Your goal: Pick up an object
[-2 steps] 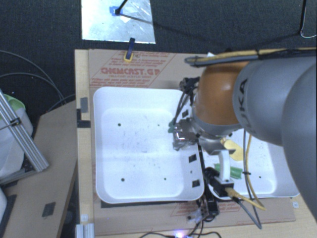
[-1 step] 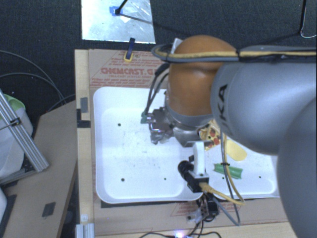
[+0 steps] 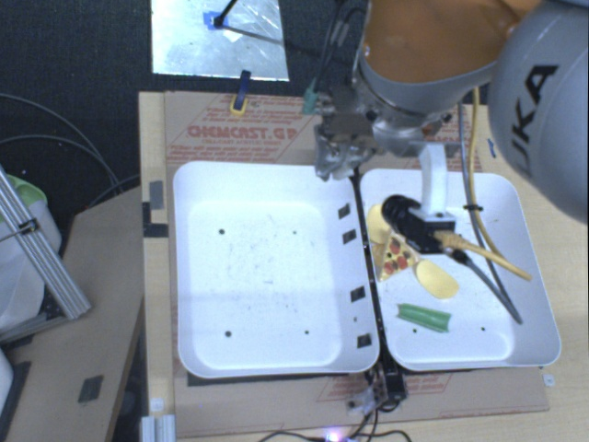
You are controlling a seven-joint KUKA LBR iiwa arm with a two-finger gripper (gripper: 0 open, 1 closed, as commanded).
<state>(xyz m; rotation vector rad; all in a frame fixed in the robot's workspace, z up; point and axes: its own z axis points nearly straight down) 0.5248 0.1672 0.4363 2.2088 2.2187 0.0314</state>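
My gripper (image 3: 337,157) hangs over the back rim where the two white bins meet, under the grey and orange wrist. The right bin (image 3: 525,274) holds a yellow slice with red dots (image 3: 394,251), a pale yellow rounded piece (image 3: 439,281) just right of it, and a green pod-like piece (image 3: 424,317) nearer the front. All three lie below and to the right of the gripper, apart from it. Part of the yellow slice is hidden behind the robot's own fittings.
The left bin (image 3: 258,265) shows only small dark specks on its floor. Behind the bins lie a cardboard sheet (image 3: 230,132) with a blue and yellow clip (image 3: 241,93), and a shiny metal plate (image 3: 219,26). An aluminium frame (image 3: 37,256) stands at the far left.
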